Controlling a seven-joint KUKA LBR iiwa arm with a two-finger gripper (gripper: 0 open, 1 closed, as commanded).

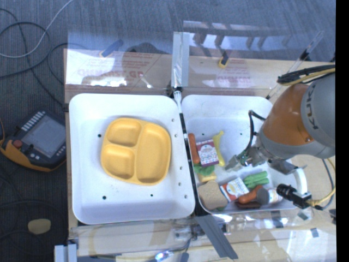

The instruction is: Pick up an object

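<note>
Several toy foods point(234, 187) crowd the right bin point(229, 111); yellow tray point(136, 150) sits left.

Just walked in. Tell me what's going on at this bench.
A grey-and-orange arm reaches from the right into the right bin, its gripper low over a pile of toy food: a green piece, small packets, a carrot-like stick. Nothing is visibly held. The left bin holds a yellow divided tray.

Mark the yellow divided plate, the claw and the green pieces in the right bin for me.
yellow divided plate point(136, 150): camera view, on the ridge beside its large compartment.
claw point(239, 163): camera view, at its tip over the right bin.
green pieces point(256, 178): camera view, mid-length on the bunch below the claw.
</note>
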